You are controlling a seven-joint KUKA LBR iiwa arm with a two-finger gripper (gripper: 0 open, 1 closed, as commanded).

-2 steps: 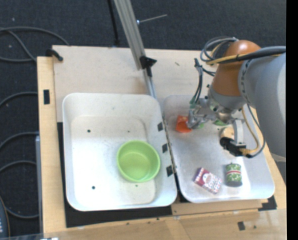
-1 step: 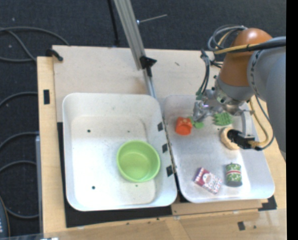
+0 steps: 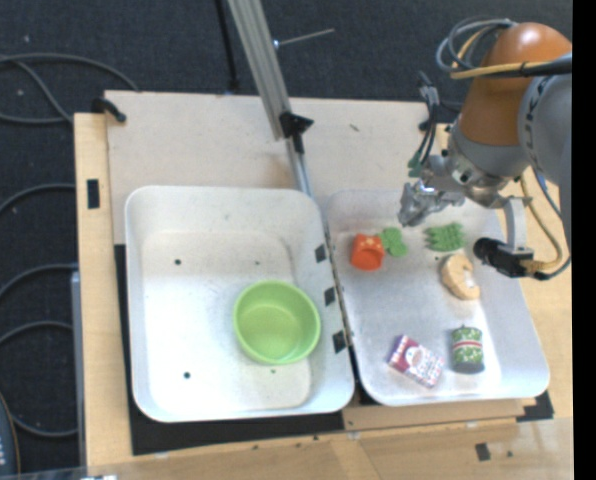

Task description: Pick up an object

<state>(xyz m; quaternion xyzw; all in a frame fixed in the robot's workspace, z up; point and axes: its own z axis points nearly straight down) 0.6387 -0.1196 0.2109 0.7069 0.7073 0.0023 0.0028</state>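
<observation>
- A wooden bench (image 3: 198, 138) seen from above at a slant, on dark carpet, with black cables (image 3: 28, 78) lying on the floor at the far left.
- On the bench's left half, a shallow white bin (image 3: 168, 238) holding a lime green bowl (image 3: 276, 322), upright, toward the bin's near right corner.
- A grey metal pole (image 3: 263, 58) slanting down from the top edge and ending at the gap between the two bins.
- On the right, touching the first, a second white bin (image 3: 518, 363) that holds the small things to pick from.
- Near its left side, an orange toy (image 3: 367, 252) with a green leafy top (image 3: 394, 243).
- Near its front edge, a pink and white packet (image 3: 415, 359) and, just beside it, a dark green can (image 3: 467, 348).
- Farther right, a pale beige piece (image 3: 460, 277) and, behind it, a flat green toy (image 3: 444, 235).
- The gripper (image 3: 414, 211), hanging over the bin's back part, just above the leafy top; nothing is visibly held, and I cannot tell how wide it is.
- The grey arm with its orange band (image 3: 503, 78) entering from the upper right.
</observation>
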